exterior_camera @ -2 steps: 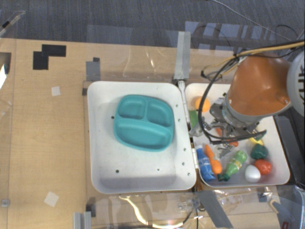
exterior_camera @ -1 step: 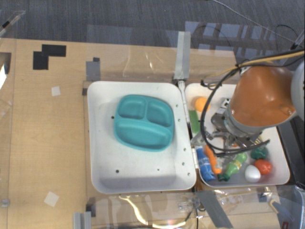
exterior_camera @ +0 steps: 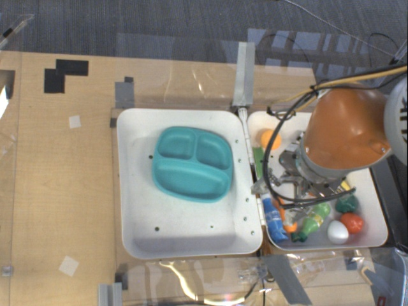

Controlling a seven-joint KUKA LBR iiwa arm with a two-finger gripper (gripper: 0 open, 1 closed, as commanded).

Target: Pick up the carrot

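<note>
A small orange piece that looks like the carrot (exterior_camera: 291, 225) lies near the front of the right bin (exterior_camera: 377, 234), between a blue bottle (exterior_camera: 273, 218) and a green item (exterior_camera: 312, 222). Most of it is hidden by the cables and the wrist. My gripper (exterior_camera: 298, 187) hangs low over the middle of the right bin, just behind the carrot, and is largely covered by the arm's orange band (exterior_camera: 344, 129). I see nothing held.
A teal divided plate (exterior_camera: 192, 163) lies in the left bin (exterior_camera: 137, 234). The right bin also holds an orange ball (exterior_camera: 270, 139), a green stick (exterior_camera: 257, 157), a white egg (exterior_camera: 338, 233), a red tomato (exterior_camera: 352, 222) and a dark green piece (exterior_camera: 347, 204).
</note>
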